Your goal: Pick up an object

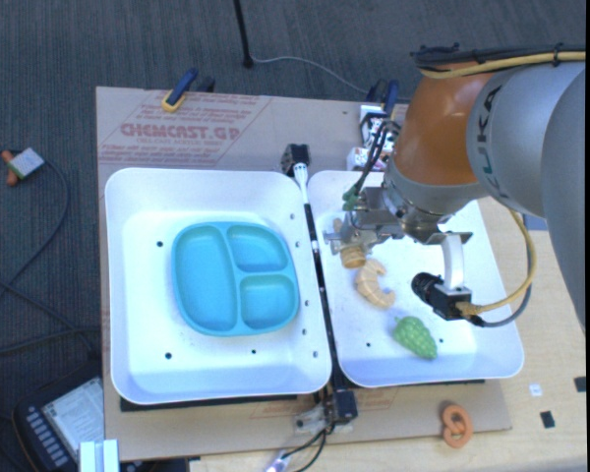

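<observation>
**Arm low over the right bin, above the small food pieces**

Camera view: the left bin (128, 293) holds a smooth, glossy blue divided plate (236, 276) with three rounded compartments. In the right bin (492, 357) lie a tan, lumpy pastry-like piece (352, 256), a pale curved piece (375, 286) just beside it, and a knobbly green oval object (416, 336) nearer the front wall.

The grey arm, with its shiny orange band (442, 131), reaches in from the right and bends down over the right bin. Its gripper (356, 226) sits just above the tan piece, perhaps touching it. How the jaws stand cannot be told; the wrist body hides them.
</observation>
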